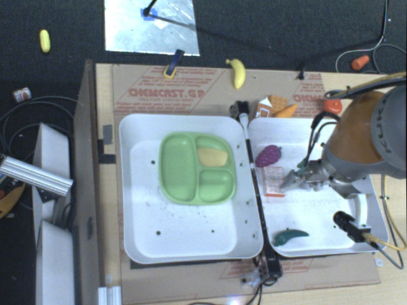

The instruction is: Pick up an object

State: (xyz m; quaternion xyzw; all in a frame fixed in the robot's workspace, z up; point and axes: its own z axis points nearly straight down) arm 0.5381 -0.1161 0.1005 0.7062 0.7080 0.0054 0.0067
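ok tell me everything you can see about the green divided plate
The green divided plate is pale green, plastic-looking, with rounded corners and three compartments: one long on the left, two smaller on the right. It lies flat on the floor of the left bin, near its middle. A yellow object rests in the upper right compartment; the others look bare.

Arm (pixel 372 138): cut off by the frame's 3 o'clock edge; its bulk hid the right bin's (pixel 318 234) 3 o'clock wall. Gripper (pixel 294 180): blurred. Small packet (pixel 273 182) at its 9 o'clock: print too small to read.
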